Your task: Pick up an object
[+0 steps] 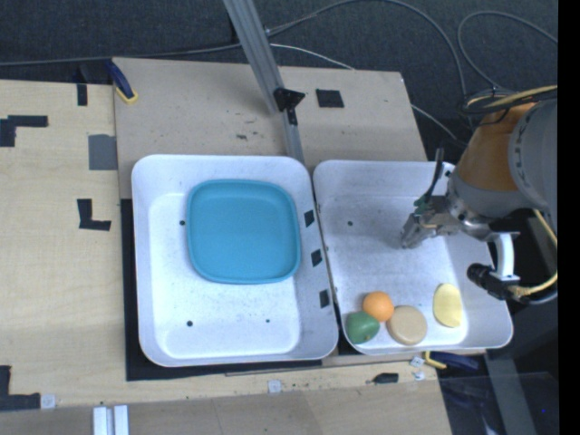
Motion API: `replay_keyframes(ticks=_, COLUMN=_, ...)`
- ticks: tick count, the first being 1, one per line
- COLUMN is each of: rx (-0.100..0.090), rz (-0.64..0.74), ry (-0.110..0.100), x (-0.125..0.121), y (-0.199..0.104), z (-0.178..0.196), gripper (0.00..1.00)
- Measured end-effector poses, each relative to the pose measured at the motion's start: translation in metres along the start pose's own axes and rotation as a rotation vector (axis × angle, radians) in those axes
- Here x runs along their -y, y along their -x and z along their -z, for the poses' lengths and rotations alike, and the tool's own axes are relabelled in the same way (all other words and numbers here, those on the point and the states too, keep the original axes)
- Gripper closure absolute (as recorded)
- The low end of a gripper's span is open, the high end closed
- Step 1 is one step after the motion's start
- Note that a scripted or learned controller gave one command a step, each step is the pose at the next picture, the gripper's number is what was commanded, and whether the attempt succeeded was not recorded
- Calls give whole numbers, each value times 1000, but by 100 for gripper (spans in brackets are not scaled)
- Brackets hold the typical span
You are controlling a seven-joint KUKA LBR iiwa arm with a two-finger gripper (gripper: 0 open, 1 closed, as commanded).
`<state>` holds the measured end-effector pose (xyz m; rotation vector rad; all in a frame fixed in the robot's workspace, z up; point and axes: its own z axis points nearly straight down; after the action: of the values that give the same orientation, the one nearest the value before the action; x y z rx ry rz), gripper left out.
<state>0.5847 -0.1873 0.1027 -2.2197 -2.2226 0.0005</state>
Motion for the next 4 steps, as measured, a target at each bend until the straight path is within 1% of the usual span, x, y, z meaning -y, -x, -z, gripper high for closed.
replay_keyframes(ticks=1, rx=1, rz=-1, ry=4, x=4, y=6, z=59, gripper=100)
replay_keyframes(ticks=2, rx=1, rz=-1, ry=3, x=2, y=9, z=101, gripper=100)
replay_keyframes(ticks=3, rx=0, rz=-1, ry=2, x=5, y=9, z=142, gripper=100)
replay_keyframes(ticks=4, rx=0, rz=-1, ry=2, x=4, y=9, z=168, gripper=100)
